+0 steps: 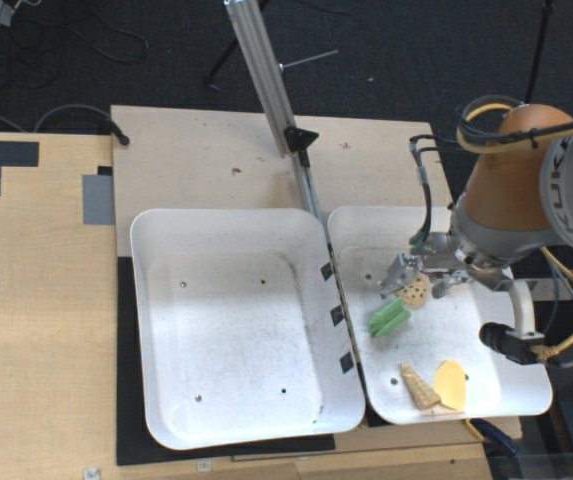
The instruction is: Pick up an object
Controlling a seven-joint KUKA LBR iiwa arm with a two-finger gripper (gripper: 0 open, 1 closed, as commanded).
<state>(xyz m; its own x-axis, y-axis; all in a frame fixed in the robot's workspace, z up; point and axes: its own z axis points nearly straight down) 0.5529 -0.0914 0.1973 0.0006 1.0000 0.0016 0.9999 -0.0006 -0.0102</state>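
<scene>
My gripper [413, 278] hangs low inside the right bin [486, 400], over its left-middle part, and my fingers are closed on a small tan, dark-dotted piece [416, 291] that sits between the tips. Just near and left of that, a green object [389, 319] lies on the bin floor, close to my fingertips, though I cannot tell whether it touches the tan piece. Farther toward the near edge, a ridged tan cone [418, 386] and a yellow slice [451, 383] lie side by side, touching or nearly so. A metal rail [269, 88] slants up from the divide between the bins. The left bin [166, 268] lies beside mine.
</scene>
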